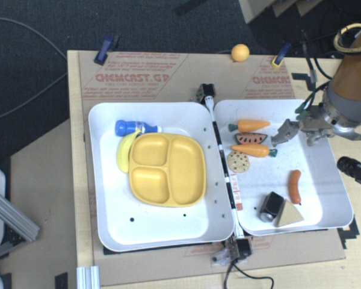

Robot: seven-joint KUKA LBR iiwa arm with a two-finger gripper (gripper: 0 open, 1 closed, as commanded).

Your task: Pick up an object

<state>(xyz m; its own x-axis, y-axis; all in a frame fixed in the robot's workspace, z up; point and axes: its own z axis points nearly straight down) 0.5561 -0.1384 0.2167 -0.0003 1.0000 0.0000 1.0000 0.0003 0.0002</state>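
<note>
My gripper (299,135) hangs over the upper right part of the right bin (325,221), open, with nothing between its fingers. Its left finger (284,132) is just right of a watermelon slice (251,139) and an orange carrot (253,151). A second carrot (251,125) lies above them, and a cookie (237,161) below. Further down the bin lie a red sausage (295,186), a black block (271,206) and a tan wedge (289,214).
The left bin (108,221) holds a yellow divided plate (167,168), a banana (124,152) and a blue bottle (131,127). An orange ball (240,52) rests on the bench behind the bins. Blue clamps (104,49) grip the board's far edge.
</note>
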